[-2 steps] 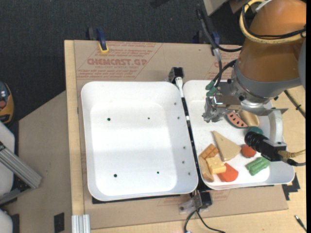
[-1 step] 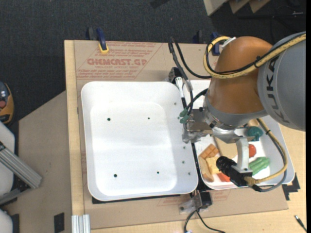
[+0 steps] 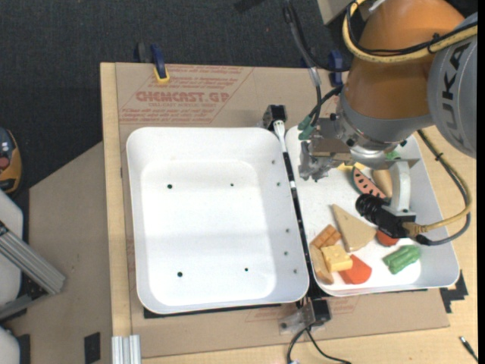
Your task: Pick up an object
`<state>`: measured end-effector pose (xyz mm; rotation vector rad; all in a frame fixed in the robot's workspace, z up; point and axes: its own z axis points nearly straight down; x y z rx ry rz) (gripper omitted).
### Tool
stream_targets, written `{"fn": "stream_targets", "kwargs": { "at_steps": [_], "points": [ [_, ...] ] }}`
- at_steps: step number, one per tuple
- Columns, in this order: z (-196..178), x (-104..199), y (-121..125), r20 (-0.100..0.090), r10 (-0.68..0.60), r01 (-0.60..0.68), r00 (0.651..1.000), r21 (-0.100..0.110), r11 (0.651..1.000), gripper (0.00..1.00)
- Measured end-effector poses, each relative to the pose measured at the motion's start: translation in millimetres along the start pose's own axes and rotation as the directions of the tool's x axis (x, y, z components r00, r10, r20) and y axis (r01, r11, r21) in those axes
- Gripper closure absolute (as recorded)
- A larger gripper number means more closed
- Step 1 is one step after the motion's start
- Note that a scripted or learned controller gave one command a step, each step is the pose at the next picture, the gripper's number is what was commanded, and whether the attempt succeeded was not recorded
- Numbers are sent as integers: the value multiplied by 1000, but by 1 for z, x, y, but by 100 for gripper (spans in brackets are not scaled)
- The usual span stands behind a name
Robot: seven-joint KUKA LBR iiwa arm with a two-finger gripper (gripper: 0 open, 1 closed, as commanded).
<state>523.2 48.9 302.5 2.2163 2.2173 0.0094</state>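
1. The gripper [image 3: 313, 170] hangs under the grey wrist of the arm [image 3: 402, 51], whose orange band bulks above it. It is over the upper left corner of the right bin [image 3: 433, 268], close to the rim shared with the left bin [image 3: 204, 226]. From this slant I cannot tell how far it stands open, and nothing can be seen in its grasp.
2. The objects to pick from all lie in the right bin. A tan wedge [image 3: 353, 230] sits near the middle of the bin, below and to the right of the gripper and apart from it.
3. A brown waffle piece [image 3: 326, 237] touches the wedge's left edge. A yellow block [image 3: 336, 262] lies just below the waffle piece, and a red piece [image 3: 356, 272] lies just beside the block on its right.
4. A green piece [image 3: 401, 258] lies near the bin's lower right rim, apart from the red piece.
5. A red crescent slice [image 3: 362, 180] lies just right of the gripper, partly under the wrist.
6. The left bin shows four small dark dots on its white floor. Both bins rest on a brown board [image 3: 189, 89] with red print.
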Motion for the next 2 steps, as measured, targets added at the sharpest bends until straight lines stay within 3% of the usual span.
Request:
{"fn": "stream_targets", "kwargs": {
  "at_steps": [2],
  "points": [
    [-15, 124, 4, -2, -5, 5, 1000, 6, 1000, 100]
  ]
}}
